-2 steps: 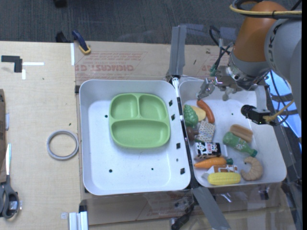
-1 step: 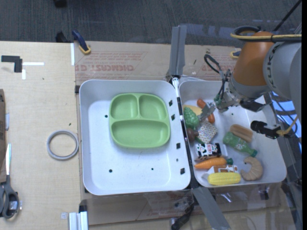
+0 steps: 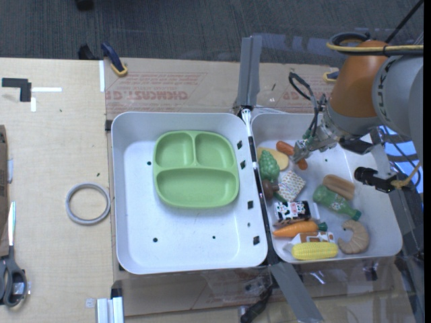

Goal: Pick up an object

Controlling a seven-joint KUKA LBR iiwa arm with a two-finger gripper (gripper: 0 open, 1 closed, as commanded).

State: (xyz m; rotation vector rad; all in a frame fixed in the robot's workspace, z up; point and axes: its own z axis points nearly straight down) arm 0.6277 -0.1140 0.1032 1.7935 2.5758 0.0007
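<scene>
A pale green plate [image 3: 196,168] is showing against a white bin [image 3: 128,200]. In the other white bin [image 3: 384,237], yellow corn [image 3: 314,250] is lying beside an orange carrot [image 3: 295,229], a black-and-white cow-patterned carton [image 3: 292,211], a green bottle [image 3: 335,202] and a tan croissant [image 3: 353,237]. The arm [image 3: 377,89] is showing grey and orange.

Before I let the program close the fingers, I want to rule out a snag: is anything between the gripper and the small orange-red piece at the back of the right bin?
Nothing visible. The gripper sits right over the small orange-red piece, with no other toy between them. The closest neighbour is the green toy, just in front.
</scene>
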